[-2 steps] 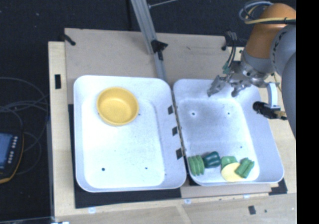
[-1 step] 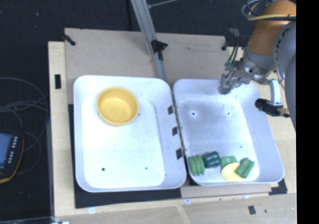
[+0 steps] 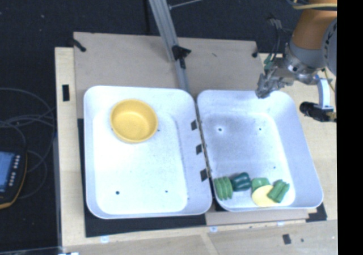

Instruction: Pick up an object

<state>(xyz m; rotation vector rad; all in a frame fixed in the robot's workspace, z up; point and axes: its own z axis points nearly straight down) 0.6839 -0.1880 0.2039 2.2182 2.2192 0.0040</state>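
Two shallow white plastic bins side by side on a pale wooden surface. In the left bin, a round yellow bowl in the far left part, upright, well apart from the walls on the near side.

In the right bin, a small cluster of toys along the near wall: a ribbed light green piece at the left, just beside it a dark green rounded piece, then a small bright green piece, a pale yellow round piece and a green ribbed piece leaning against the yellow one. Touching or nearly touching, all of them, close to the near right corner of that bin.

Grey arm with orange band at the upper right. Dark two-finger claw pointing down at the far right corner of the right bin, at its far rim. Well apart from the cluster of toys, which lies at the opposite end of the same bin. Nothing seen between the tips; whether released or clenched, cannot tell, too small and dark.

A slanted grey metal rail above the far side of the surface, ending near the gap between the bins. A handheld device with blue screen at the left edge, off the surface, with dark cables near it.
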